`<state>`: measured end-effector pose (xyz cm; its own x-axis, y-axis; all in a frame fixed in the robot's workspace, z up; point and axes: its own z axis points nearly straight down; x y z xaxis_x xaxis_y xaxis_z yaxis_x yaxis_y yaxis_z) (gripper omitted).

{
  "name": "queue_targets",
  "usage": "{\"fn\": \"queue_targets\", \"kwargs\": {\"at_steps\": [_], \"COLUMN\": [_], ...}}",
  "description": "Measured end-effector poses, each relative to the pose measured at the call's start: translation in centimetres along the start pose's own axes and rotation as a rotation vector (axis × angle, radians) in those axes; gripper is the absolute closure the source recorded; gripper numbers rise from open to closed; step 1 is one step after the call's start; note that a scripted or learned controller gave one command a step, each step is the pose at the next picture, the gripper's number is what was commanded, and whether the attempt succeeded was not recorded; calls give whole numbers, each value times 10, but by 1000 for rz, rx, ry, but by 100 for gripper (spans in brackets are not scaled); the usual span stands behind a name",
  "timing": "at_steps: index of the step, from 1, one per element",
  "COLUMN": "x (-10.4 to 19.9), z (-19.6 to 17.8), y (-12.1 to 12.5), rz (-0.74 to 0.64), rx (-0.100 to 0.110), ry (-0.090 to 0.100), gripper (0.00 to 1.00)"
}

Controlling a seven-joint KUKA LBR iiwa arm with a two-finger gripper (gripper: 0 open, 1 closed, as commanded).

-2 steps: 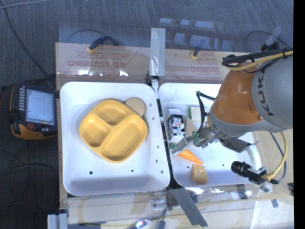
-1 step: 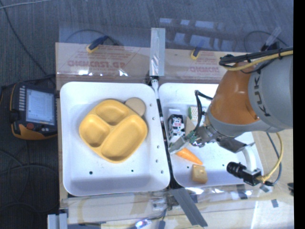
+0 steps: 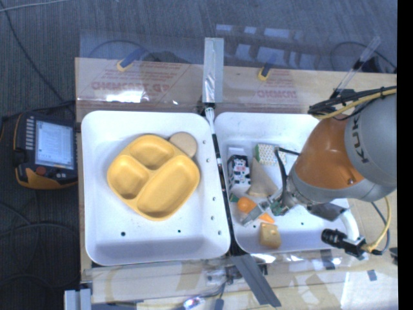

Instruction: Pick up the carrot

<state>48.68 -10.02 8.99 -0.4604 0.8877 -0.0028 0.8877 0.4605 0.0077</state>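
Gripper [image 3: 274, 205] is low in the right bin [image 3: 303, 124], beside the carrot [image 3: 246, 205] among the clutter, presumably lined up for a grasp; cannot tell its fingers' state.

Left bin [image 3: 90, 192]: you see it at frame centre-left, holding the divided plate [image 3: 153, 176].
Round piece [image 3: 184, 144]: touches the plate's upper right edge.
Right bin [image 3: 303, 124]: just beside the left bin, on its right.
Carrot [image 3: 246, 205]: lower left of the right bin.
Gripper [image 3: 279, 205]: just right of the carrot.
Handheld screen [image 3: 46, 150]: your far left, outside the bins.
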Motion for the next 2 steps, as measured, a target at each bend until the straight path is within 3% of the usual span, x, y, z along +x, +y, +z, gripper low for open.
{"fn": "queue_targets", "kwargs": {"at_steps": [1, 2], "x": [1, 36], "z": [-10, -93], "y": [2, 50], "rz": [0, 375], "rx": [-4, 12], "ry": [1, 0], "gripper": [100, 100]}}
